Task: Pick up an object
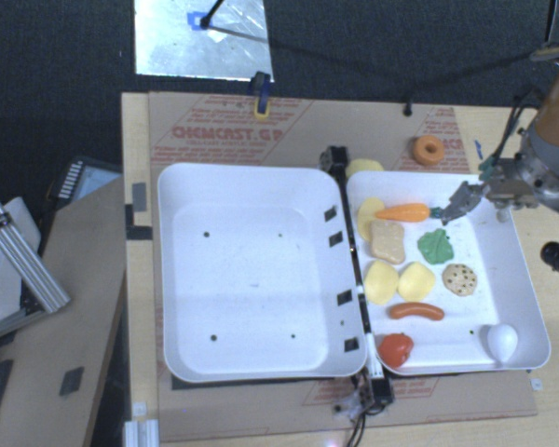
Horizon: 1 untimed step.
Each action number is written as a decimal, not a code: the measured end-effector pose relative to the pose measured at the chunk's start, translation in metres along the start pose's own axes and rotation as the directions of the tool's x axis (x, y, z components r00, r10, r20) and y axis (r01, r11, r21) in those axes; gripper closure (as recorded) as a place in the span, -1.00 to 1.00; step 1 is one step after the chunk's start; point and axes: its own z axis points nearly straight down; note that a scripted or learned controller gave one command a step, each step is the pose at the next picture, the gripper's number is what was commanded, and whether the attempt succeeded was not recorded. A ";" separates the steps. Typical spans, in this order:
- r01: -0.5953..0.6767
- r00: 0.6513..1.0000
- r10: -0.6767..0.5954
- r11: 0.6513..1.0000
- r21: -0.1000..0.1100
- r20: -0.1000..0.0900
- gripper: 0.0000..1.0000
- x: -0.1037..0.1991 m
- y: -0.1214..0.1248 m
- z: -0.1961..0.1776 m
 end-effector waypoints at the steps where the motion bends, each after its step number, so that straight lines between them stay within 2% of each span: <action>1: 0.006 1.000 -0.006 1.000 0.011 -0.004 -1.00 0.052 0.008 0.154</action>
